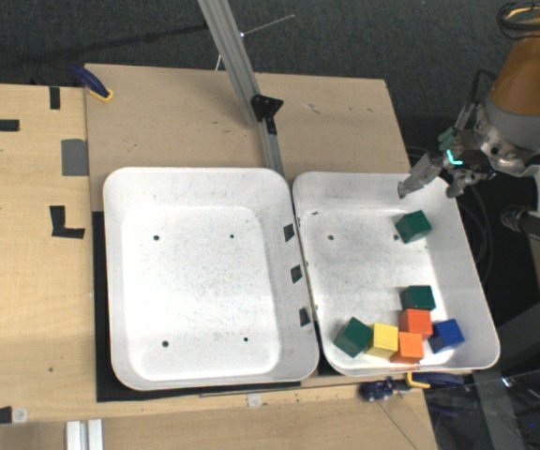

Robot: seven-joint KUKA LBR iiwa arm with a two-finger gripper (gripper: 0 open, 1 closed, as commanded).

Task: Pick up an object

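Wooden bench [195, 111] with two white bins side by side; left bin [195, 270] holds nothing but dark specks and four dots, right bin [364, 251] holds the blocks. Arm comes in from the right, gripper [434, 174] over the right bin's far right corner, fingers look spread apart with nothing between them. Green block [412, 226] lies alone in the upper part of the right bin, just below and left of the gripper, not touching it. Near corner cluster: dark green block [418, 297], orange block [416, 322], second orange block [409, 345], blue block [446, 334], yellow block [384, 337], another green block [352, 337], all touching or nearly so. Metal pole [237, 59] slants across the back. Blue-yellow clamp [92, 81] at far left bench edge. No readable labels or writing.
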